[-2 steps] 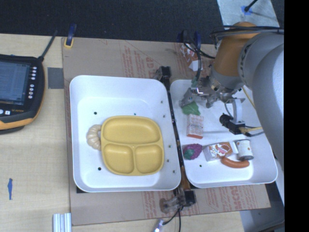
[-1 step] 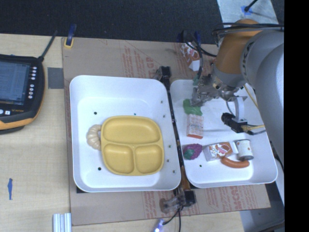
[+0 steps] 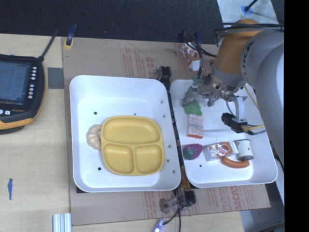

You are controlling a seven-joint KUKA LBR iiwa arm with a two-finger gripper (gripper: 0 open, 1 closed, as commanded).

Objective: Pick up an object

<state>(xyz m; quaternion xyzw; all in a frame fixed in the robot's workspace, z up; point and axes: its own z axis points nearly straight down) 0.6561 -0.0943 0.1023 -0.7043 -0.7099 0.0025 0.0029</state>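
Two white bins sit on my bench, and the arm is low over the far end of the right bin (image 3: 270,175).
My gripper (image 3: 195,96) hangs right at a green item (image 3: 193,108); I cannot tell how the fingers are set. Nearer me lie an orange-and-white packet (image 3: 195,125), a purple grape bunch (image 3: 192,151), a small carton (image 3: 218,151), a can (image 3: 244,149) and a sausage (image 3: 235,163). The left bin (image 3: 84,129) holds a yellow divided tray (image 3: 131,145).
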